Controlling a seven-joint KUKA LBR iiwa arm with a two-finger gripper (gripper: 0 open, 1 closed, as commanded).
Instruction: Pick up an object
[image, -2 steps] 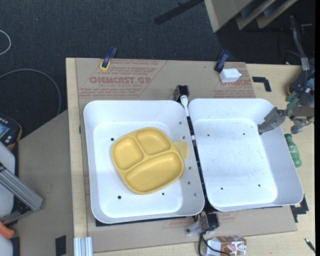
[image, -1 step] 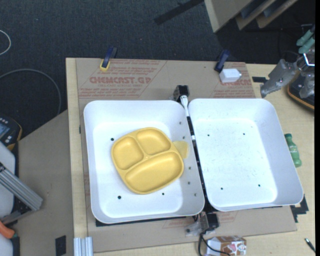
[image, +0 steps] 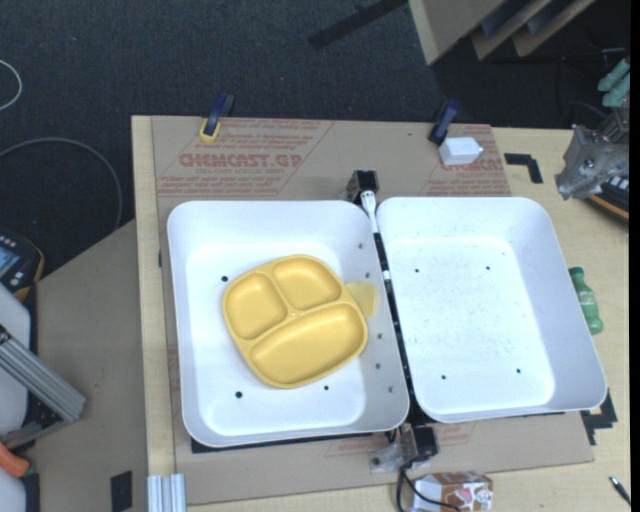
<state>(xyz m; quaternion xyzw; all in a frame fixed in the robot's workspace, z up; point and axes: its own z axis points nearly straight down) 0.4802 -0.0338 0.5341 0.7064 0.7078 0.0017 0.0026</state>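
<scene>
A brown bench board (image: 250, 160) lay on dark carpet, bearing two shallow white bins side by side. In the left bin (image: 190, 300), near its centre, sat a yellow divided plate (image: 293, 320) with three compartments, tilted slightly against the frame. The right bin (image: 480, 300) stood just beside it. At the far right edge of the frame, upper part, the gripper (image: 590, 165) showed partly; its state could not be told.
</scene>
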